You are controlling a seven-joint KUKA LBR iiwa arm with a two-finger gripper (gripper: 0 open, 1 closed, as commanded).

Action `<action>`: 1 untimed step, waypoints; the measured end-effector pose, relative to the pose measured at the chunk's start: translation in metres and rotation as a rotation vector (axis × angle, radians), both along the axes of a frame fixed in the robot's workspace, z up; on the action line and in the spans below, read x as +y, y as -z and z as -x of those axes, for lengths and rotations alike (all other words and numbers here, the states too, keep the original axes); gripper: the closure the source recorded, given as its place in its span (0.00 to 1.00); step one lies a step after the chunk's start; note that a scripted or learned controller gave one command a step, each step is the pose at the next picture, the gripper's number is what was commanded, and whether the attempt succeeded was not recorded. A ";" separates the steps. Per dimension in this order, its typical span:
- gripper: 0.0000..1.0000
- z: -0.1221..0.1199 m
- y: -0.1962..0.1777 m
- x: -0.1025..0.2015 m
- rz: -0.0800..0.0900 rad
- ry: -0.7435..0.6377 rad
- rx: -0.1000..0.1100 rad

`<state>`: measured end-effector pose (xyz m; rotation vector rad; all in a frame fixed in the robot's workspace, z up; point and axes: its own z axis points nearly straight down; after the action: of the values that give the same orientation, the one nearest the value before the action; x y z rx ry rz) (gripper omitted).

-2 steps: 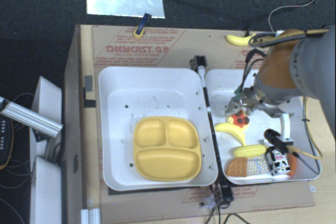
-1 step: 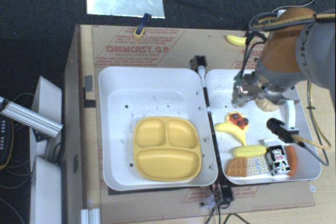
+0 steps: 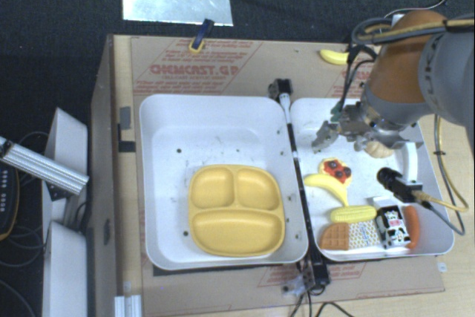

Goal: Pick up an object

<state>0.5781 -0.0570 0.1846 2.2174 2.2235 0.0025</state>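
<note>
My gripper (image 3: 326,136) hangs over the upper left part of the right bin (image 3: 438,234), with nothing visibly held. Just below it lie a small red and black toy (image 3: 338,170) and a yellow banana (image 3: 329,185). A pale cream object (image 3: 377,150) sits partly hidden under the wrist. Along the bin's front edge lie a corn cob (image 3: 352,214), a brown waffle (image 3: 335,236), a patterned flat piece (image 3: 362,234), a black and white carton (image 3: 393,226) and an orange sausage (image 3: 413,225).
The left bin (image 3: 159,159) holds a yellow divided plate (image 3: 236,209). A second yellow banana (image 3: 334,56) lies on the bench behind the right bin. The ridge between the bins (image 3: 293,159) runs just left of the gripper.
</note>
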 end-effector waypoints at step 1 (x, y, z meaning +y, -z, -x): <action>0.00 0.027 0.074 -0.042 0.002 0.002 -0.003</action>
<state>0.5514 -0.0986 0.1105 2.2177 2.2187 0.0037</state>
